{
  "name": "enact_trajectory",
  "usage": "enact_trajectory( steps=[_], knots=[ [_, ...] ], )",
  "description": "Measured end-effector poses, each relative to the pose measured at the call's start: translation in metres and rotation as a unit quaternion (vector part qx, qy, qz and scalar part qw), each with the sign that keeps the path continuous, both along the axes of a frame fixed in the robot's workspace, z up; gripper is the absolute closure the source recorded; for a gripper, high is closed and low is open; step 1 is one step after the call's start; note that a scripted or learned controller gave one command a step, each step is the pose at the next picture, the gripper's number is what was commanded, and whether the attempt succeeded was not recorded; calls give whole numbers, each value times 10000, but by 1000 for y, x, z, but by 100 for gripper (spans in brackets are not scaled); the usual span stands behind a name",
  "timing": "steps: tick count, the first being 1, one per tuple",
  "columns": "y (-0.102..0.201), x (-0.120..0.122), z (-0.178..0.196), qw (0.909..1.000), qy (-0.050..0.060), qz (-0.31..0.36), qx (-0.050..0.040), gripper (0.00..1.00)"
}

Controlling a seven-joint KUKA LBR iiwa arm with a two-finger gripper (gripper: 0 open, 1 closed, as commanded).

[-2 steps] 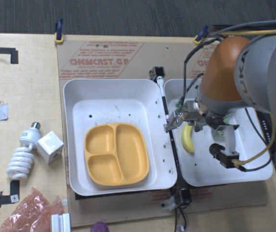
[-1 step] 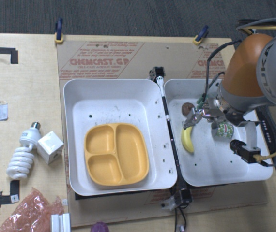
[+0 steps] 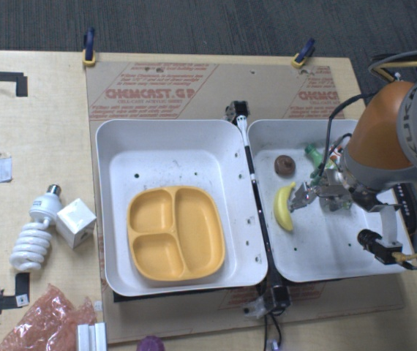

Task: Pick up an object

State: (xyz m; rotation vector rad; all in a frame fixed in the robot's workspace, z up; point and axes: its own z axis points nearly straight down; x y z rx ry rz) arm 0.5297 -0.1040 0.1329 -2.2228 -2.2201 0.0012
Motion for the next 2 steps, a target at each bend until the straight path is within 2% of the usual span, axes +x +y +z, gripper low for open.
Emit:
enact_trajectory(
  steps=[1,2],
  knots=[
    [10,-13,-40,10000,-7,-1,0,0],
    [9,-12,-31,10000,-12,-6,-2,100]
  ],
)
